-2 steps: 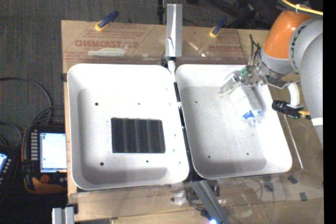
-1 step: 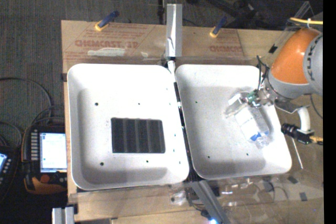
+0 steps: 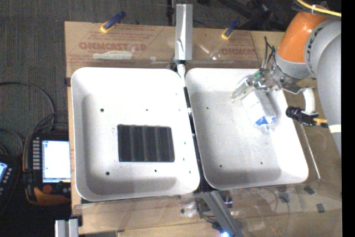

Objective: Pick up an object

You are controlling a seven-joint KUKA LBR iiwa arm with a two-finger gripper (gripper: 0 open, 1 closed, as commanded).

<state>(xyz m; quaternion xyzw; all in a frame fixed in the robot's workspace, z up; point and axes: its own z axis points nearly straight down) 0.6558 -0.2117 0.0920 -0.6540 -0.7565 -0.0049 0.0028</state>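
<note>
A: One hand (image 3: 260, 81) shows at the end of the grey arm with its orange band (image 3: 297, 36), over the upper right part of the right bin (image 3: 222, 136). Whether it is open or closed I cannot tell; glare and wiring hide that.

B: What lies below it?

A: Just under and beside it, a clear plastic item (image 3: 260, 108) with a blue patch, lying on the bin floor toward the upper right corner. It may be a small bottle or a wrapped packet; it is too blurred to say which.

B: How would it handle?

A: I judge it light, thin-walled and slippery, likely to dent or slide under a pinch. A grasp across its narrow middle, squeezed gently, looks safest.

B: Anything else?

A: A dark ribbed block (image 3: 146, 143) lies flat in the left bin (image 3: 94, 91); it looks stiff, and hard to take hold of except by its edges.

B: Any writing?

A: Faint red lettering on the brown board (image 3: 111, 44) behind the bins, reading something like "CHEMCAST", not certain. The blue patch is unreadable.
</note>
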